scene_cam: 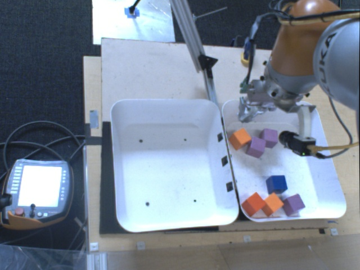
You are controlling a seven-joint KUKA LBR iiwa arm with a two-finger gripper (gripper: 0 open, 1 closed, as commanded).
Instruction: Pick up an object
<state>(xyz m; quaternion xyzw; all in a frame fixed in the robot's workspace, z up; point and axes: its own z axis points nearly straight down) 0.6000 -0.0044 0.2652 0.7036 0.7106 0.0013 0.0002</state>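
My gripper (247,115) hangs over the far left part of the right bin (329,198), just above and behind an orange cube (241,138). Nothing shows between its fingers. Two purple cubes lie close by: one (256,147) beside the orange cube, the other (270,136) a little further right. Near the bin's front sit a blue cube (277,183), two orange cubes (253,203) (273,203) and a purple cube (293,204).
The left bin (169,162) stands beside the right one, sharing a raised middle wall. A slanted metal pole (191,35) crosses behind the bins. A teach pendant (35,193) with cables lies at the far left of the bench.
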